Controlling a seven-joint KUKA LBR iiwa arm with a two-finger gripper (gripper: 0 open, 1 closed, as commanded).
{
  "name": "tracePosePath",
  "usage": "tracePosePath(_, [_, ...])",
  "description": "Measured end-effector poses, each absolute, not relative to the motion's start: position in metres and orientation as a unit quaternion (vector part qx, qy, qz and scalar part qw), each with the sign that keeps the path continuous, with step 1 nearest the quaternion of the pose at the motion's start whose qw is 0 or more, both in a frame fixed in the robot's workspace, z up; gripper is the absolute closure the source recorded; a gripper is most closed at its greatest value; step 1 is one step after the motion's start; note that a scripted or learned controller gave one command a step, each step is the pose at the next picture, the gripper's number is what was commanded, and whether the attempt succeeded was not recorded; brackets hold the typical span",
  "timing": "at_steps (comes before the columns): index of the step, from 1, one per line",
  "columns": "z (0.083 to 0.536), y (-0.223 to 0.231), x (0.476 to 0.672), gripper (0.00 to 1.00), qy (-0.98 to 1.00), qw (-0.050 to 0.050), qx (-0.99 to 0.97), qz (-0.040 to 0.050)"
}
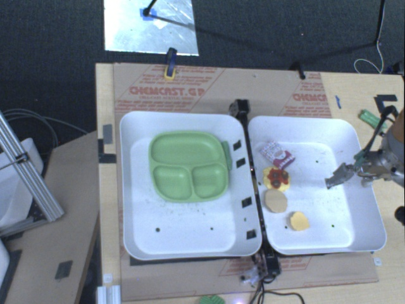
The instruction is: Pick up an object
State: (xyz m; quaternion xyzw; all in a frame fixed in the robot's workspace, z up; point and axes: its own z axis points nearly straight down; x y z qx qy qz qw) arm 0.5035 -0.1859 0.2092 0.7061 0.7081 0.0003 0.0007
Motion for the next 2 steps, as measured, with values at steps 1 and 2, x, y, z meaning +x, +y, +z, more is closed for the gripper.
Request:
tracePosePath(1, [0.079,-0.16,0.544,0.0,0.71,0.002,0.705,0.0008])
tracePosePath(2, [0.085,-0.111,0.584,0.0,0.71,0.002,0.704,0.0017])
